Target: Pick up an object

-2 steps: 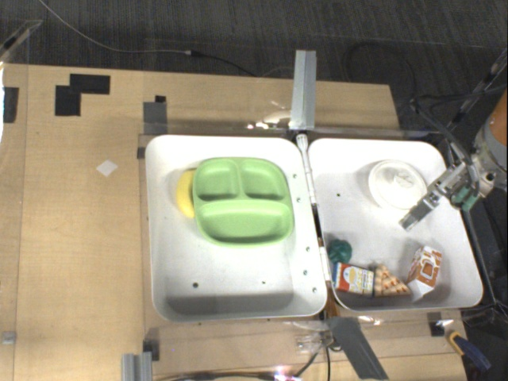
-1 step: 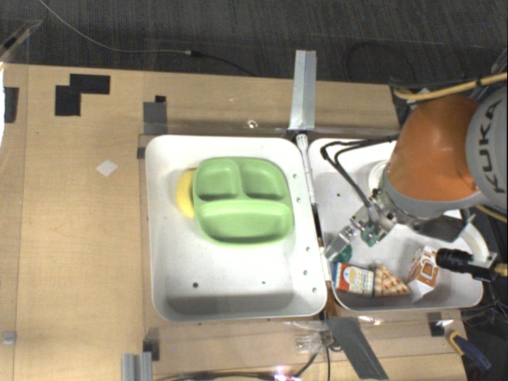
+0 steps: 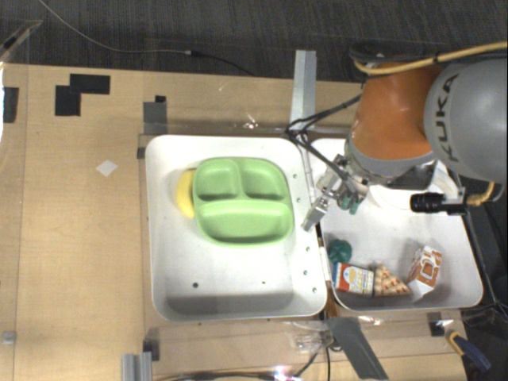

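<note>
Overhead, tool point(image 3: 333, 201) hovers at right bin's point(image 3: 468, 292) edge, above teal object point(image 3: 340, 251)

The green tray point(image 3: 240, 199) hides most of a yellow object point(image 3: 184, 194) (shape unclear).

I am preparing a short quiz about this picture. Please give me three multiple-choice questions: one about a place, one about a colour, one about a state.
1. Where does the green divided plate lie?
A. left bin
B. right bin
C. on the bench outside the bins

2. What colour is the thing partly hidden under the plate's left edge?
A. red
B. yellow
C. blue

3. How does the plate lie?
A. flat, compartments facing up
B. upside down
C. standing on its edge

Answers:
1. A: it rests in the left bin.
2. B: the yellow object shows beside the plate's left rim.
3. A: its three compartments are visible from above.
</note>
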### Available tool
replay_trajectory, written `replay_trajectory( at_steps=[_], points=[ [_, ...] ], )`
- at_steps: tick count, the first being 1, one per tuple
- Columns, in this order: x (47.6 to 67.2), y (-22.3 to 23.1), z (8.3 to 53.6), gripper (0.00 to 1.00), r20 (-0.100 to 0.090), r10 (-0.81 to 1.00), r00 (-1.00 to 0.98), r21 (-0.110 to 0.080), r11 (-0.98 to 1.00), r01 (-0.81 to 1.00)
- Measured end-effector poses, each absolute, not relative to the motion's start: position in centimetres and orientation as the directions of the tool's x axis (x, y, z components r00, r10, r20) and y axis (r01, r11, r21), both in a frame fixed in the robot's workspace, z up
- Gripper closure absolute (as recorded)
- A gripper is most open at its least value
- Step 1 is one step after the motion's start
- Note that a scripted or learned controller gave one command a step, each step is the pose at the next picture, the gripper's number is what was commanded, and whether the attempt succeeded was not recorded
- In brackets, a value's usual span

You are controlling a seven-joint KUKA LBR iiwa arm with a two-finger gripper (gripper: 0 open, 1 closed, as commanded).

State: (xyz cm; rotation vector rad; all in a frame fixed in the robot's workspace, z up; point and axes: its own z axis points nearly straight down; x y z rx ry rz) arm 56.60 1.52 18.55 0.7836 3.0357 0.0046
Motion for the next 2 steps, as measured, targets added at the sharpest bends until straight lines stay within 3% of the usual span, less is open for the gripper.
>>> replay_trajectory(
  at_steps=[1,2],
  points=[
    [62.6,-3.6,18.7,0.0,-0.011,-0.013,-1.0,0.001,1.0,-0.013],
    [62.9,-3.5,20.1,1.0,-0.022,-0.009,-1.0,0.003,1.0,-0.009]
  ],
)
